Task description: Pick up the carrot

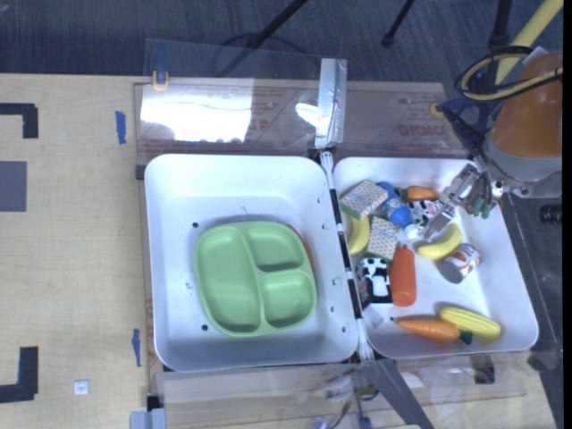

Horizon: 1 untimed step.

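Claw: my metal two-finger claw [444,214] hangs over a yellow plastic banana [441,243]; grip unclear.
Carrot: long orange plastic carrot [429,328], well below, untouched.

green divided plate [256,277] in the left bin [170,239]; bananas [441,246], corn [471,322], ketchup bottle [403,275] in the right.

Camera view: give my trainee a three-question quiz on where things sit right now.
1. True or false: the carrot lies in the right bin.
2. What yellow item lies right beside the carrot? A) corn cob B) lemon C) cup
3. Which bin holds the green tray?

Key: 1 true. 2 A. 3 The left bin. The tool hovers near the banana, far from the carrot.
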Each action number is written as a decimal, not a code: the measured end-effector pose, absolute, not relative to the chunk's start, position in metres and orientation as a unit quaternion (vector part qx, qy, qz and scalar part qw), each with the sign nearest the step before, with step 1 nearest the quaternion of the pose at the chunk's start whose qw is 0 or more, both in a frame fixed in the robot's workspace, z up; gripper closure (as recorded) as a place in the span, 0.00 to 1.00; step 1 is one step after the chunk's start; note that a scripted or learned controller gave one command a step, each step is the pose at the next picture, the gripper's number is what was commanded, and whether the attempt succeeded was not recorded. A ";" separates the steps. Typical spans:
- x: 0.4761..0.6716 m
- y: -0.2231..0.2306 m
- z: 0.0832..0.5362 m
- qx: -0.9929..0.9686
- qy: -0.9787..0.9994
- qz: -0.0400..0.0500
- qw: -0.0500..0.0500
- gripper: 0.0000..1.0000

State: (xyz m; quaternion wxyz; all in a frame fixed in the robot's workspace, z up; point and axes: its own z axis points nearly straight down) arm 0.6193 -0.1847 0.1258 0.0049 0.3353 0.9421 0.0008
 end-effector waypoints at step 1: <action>0.657 -0.206 0.137 0.194 0.981 0.000 0.005 0.00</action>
